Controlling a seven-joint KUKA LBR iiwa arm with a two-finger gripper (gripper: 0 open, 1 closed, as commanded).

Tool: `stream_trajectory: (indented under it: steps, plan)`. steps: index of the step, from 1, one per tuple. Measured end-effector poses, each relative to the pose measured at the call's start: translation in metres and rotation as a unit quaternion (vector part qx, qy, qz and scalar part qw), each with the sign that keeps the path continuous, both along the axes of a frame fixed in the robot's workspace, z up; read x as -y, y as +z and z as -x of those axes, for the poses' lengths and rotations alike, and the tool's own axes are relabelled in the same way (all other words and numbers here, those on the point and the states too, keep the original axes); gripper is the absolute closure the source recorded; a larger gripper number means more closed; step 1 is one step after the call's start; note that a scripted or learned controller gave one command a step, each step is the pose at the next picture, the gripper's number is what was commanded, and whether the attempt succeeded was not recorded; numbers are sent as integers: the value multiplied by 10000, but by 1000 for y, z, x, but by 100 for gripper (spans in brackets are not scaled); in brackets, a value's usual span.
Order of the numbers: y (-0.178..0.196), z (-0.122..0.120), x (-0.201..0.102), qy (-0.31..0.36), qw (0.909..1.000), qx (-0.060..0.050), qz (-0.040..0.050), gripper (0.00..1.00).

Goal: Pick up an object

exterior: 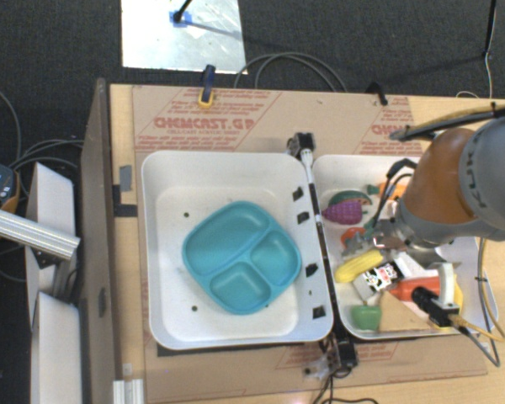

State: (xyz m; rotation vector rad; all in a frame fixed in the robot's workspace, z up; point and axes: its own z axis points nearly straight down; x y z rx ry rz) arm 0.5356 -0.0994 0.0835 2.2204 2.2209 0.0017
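Claw down in right bin, over toy pile

Yellow corn toy [359, 266] lies mid right bin [347, 168], purple toy [344, 209] behind, green block [367, 316] in front. Claw [380, 241] sits just beside corn, likely lining up a grab; grip state: cannot tell. Teal tray [240, 257] in left bin.

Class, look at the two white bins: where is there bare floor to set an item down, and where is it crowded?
Free: the left bin floor around the teal divided plate, widest along its top and left walls. Crowded: the right bin, where the arm hangs over a purple toy, a yellow toy and a green block.
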Motion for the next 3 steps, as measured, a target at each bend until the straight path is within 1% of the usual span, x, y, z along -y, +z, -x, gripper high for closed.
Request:
stream_trajectory:
  steps: [1,2,3]
  plan:
    - [2,-48,-17,29,10000,19,1,0]
    - [12,-48,-16,24,10000,30,-2,100]
    - [57,-77,17,2,10000,27,12,100]
